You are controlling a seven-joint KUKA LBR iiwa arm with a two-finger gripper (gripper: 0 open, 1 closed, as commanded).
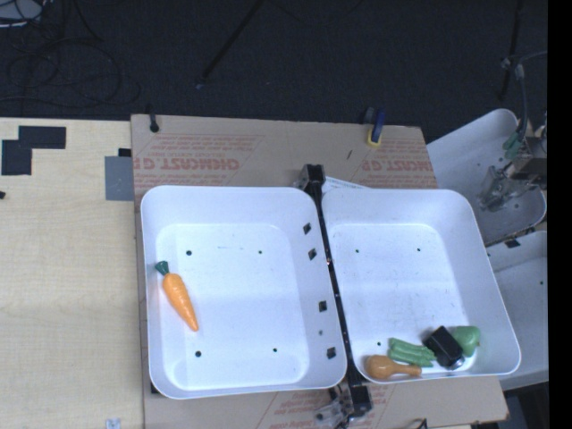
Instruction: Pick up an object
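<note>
While the claw (514, 164) waits past the right bin's (483, 239) far right edge, its grip impossible to judge, the nearest pickings lie in that bin's near corner: green beans (411, 352), a black block (444, 346), and a tan gourd (391, 367).
</note>
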